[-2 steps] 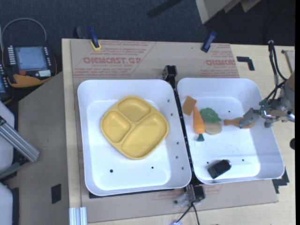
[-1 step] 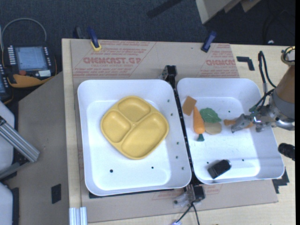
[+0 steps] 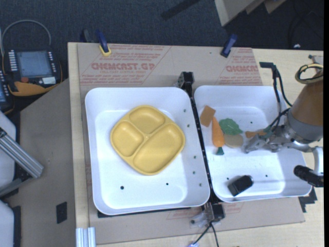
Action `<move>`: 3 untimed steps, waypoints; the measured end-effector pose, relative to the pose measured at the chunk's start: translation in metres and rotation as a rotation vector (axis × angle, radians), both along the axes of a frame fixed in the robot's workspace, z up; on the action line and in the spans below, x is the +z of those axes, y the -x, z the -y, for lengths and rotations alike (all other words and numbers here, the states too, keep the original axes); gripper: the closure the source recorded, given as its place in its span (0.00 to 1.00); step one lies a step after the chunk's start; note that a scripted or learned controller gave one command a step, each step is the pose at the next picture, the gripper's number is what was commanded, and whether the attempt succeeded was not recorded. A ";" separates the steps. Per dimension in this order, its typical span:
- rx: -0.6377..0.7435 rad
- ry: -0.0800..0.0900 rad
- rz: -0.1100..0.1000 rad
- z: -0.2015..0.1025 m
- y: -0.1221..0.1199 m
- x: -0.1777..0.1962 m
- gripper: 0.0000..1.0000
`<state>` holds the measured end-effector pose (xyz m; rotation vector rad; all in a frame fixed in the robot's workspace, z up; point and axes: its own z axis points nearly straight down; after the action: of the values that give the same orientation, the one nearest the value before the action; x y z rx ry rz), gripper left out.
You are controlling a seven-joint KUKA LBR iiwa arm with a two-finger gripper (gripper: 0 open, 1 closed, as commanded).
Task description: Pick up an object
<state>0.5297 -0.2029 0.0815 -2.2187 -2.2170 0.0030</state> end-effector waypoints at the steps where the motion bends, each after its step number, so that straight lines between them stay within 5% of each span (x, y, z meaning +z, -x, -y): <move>1: 0.001 0.004 0.007 0.001 -0.002 0.014 1.00; 3: 0.003 0.006 0.013 -0.005 -0.010 0.117 1.00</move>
<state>0.5401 -0.1974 0.1985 -2.2246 -2.2302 -0.0052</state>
